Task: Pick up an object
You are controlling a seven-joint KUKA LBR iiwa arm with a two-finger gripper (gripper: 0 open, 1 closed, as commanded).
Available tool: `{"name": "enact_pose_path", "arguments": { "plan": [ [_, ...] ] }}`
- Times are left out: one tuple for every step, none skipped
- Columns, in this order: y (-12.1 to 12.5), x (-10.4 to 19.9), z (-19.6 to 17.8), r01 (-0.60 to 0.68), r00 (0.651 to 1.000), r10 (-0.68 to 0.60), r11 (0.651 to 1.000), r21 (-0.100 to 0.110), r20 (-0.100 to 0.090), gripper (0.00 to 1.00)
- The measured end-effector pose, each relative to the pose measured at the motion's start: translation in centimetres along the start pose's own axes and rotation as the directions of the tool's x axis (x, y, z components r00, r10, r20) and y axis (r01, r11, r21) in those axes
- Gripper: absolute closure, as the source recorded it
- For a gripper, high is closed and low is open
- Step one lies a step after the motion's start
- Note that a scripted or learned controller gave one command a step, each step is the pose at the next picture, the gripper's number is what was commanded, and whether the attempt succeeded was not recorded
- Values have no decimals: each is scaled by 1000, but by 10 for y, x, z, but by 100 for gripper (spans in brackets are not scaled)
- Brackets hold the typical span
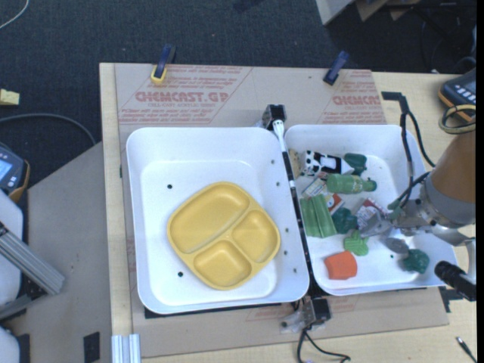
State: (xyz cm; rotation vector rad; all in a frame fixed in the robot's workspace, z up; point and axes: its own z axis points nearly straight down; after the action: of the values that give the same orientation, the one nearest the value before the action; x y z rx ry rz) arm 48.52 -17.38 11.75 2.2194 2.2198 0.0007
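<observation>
The right bin (393, 138) holds several small objects. A black-and-white cow toy (321, 161) lies at its back, with a green bottle-shaped toy (349, 183) and a dark green piece (354, 160) beside it. A flat green block (318, 218) lies by the left wall. An orange block (342, 265) sits near the front, a light green toy (355, 243) just behind it, and a dark green toy (415, 261) at the front right. My gripper (384, 231) reaches in from the right and hangs low over the middle of this pile, close to the light green toy.
The left bin (151, 150) carries a yellow divided plate (223, 234). A black divider rail (287, 174) runs between the bins. Cables (408, 138) trail along the right bin's far side. Clamps (161, 64) hold the cardboard base at the back.
</observation>
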Motion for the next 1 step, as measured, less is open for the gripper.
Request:
{"name": "enact_pose_path", "arguments": {
  "plan": [
    [8, -1, 9, 3, 1000, -3, 1000, -26, 9, 0]
  ]
}}
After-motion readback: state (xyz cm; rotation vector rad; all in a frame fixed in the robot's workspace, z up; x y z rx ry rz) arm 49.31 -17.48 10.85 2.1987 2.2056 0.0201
